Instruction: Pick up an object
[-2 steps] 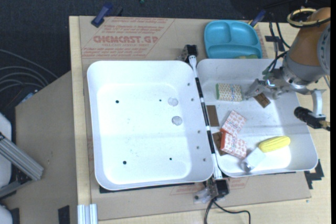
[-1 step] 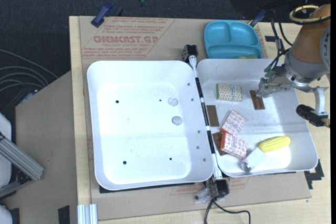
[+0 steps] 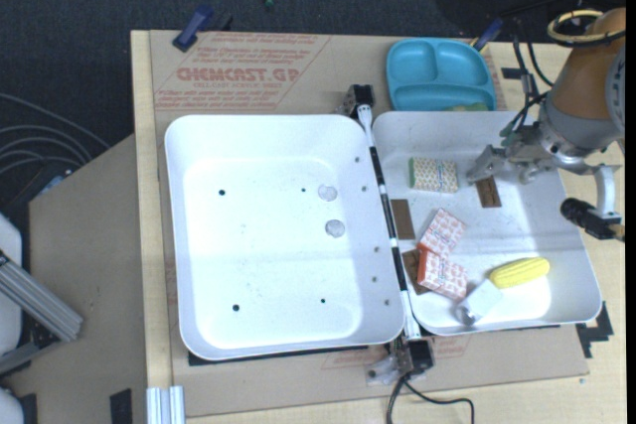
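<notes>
Reading from the left, we first meet the left bin (image 3: 268, 233), whose floor carries two small round discs (image 3: 330, 211), one above the other, right of its middle. The hinge strip (image 3: 383, 213) between the two bins serves as our landmark. Just right of it, in the right bin (image 3: 576, 263), lie a dark brown bar (image 3: 401, 218) against the strip, a red-and-white patterned packet (image 3: 441, 253) a little farther right, and a green-speckled white packet (image 3: 434, 175) above that. Farther right again, near the bin's lower wall, sit a yellow corn cob (image 3: 520, 272) and a white piece (image 3: 481, 303) touching its left end. Above the strip's upper end, outside the bins, stands a blue divided tray (image 3: 441, 74).

Well right of the strip, the gripper (image 3: 491, 176) hangs low over the upper part of the right bin, with a small brown block (image 3: 489, 194) at its tip. We cannot tell whether the tool is spread, pressed together, or pinching the block, nor whether the block is off the floor. We judge the task unfinished: a grasp may be under way, but no object is clearly lifted
</notes>
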Controlling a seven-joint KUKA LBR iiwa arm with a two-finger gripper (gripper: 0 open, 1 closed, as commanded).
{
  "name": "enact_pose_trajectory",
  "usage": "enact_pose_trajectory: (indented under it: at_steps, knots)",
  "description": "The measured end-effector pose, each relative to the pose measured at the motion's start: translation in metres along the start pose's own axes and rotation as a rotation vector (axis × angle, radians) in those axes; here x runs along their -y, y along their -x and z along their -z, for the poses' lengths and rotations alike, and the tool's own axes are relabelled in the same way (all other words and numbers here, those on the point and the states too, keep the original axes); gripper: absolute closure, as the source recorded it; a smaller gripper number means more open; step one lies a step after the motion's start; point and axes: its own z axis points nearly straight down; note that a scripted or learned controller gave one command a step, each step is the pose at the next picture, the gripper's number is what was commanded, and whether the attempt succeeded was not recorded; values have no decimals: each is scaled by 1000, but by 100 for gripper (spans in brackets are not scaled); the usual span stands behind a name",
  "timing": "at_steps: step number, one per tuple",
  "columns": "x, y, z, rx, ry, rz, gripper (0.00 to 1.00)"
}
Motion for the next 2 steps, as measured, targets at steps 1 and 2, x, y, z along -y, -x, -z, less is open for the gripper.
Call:
enact_pose_trajectory:
  at_steps: [1, 2]
  knots:
    - [-1, 0, 10, 1, 2, 1, 100]
    - [-1, 0, 10, 1, 2, 1, 0]
